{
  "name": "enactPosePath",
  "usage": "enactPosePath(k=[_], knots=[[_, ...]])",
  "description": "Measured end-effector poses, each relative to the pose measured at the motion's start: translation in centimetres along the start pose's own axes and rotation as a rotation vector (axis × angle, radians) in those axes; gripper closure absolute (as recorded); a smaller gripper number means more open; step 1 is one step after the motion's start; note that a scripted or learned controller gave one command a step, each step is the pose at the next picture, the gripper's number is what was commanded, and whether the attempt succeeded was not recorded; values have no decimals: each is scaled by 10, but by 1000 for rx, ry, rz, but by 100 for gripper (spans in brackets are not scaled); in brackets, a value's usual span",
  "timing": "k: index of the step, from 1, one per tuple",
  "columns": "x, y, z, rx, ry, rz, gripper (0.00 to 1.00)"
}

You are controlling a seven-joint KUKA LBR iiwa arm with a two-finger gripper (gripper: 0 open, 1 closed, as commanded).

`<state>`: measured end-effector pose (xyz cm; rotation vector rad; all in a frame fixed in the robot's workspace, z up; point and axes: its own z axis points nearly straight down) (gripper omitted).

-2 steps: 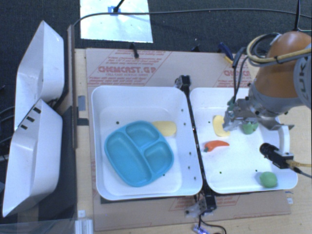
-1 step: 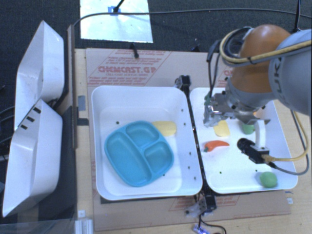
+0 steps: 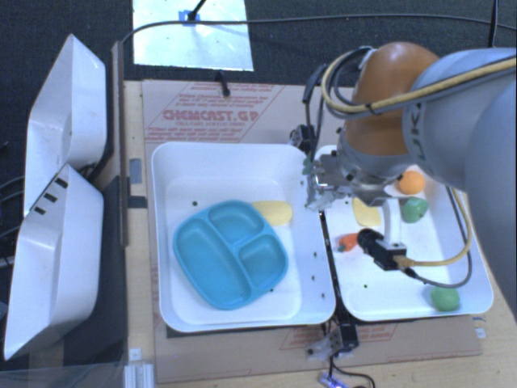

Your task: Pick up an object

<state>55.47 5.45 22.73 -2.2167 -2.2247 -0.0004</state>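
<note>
Camera view. Item: my gripper point(image 3: 321, 191), poised at the left wall of the right bin point(image 3: 464, 277); grasp cannot be told. Nearest pickable: small red piece point(image 3: 347, 242), same bin, likely why I hover here. Also: yellow piece point(image 3: 367, 214), orange ball point(image 3: 411, 183).

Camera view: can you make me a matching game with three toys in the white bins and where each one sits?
Things:
1. blue tray
2. orange ball
3. little red-orange piece

Places:
A. right bin, close to the wall next to the other bin
B. left bin, in the middle
C. right bin, in the far part

Pairs: 1-B, 2-C, 3-A
</note>
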Motion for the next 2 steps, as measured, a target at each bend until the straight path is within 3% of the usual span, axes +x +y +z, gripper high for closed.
enactPosePath(k=[1, 2], knots=[[51, 16, -6, -1, 0, 0, 100], [50, 16, -6, -1, -1, 3, 0]])
